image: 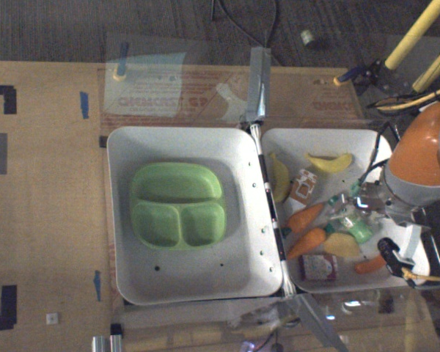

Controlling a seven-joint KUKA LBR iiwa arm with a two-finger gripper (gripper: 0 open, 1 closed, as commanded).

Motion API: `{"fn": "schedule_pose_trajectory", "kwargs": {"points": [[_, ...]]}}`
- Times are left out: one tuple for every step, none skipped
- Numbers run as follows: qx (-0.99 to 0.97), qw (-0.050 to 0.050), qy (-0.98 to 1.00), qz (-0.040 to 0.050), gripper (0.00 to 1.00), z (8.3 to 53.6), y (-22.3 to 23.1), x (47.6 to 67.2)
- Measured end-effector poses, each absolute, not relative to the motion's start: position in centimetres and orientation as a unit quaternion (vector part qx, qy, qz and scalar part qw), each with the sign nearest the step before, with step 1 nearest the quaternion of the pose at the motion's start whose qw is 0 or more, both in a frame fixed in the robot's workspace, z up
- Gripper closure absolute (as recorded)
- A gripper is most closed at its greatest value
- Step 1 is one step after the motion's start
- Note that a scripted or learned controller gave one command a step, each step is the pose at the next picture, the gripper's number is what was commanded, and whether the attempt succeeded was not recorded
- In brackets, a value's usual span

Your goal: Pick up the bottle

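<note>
The bottle [350, 221] is clear with a green cap. It lies in the right bin [374, 139], among the food items near the bin's middle right. The arm, with its orange band [424, 156], reaches in from the right. My gripper [361, 200] hangs right over the bottle's upper end and hides part of it. I cannot make out whether it touches the bottle.
Around the bottle lie two carrots [306, 229], a yellow lemon-like piece [342, 246], a dark red box [319, 266] and a small orange piece [369, 265]. Two bananas [330, 162] and a small carton [303, 185] sit further back. The left bin holds a green divided plate [179, 205].
</note>
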State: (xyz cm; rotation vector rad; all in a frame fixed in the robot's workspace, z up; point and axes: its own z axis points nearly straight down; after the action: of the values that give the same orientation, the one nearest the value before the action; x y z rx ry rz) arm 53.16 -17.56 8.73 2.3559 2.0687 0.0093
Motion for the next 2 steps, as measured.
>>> {"fn": "schedule_pose_trajectory", "kwargs": {"points": [[0.709, -0.001, 0.705, -0.0003, 0.0, 10.23, -20.37, 56.21], [0.711, -0.002, 0.704, -0.0007, 1.0, 10.87, -20.63, 56.17]]}}
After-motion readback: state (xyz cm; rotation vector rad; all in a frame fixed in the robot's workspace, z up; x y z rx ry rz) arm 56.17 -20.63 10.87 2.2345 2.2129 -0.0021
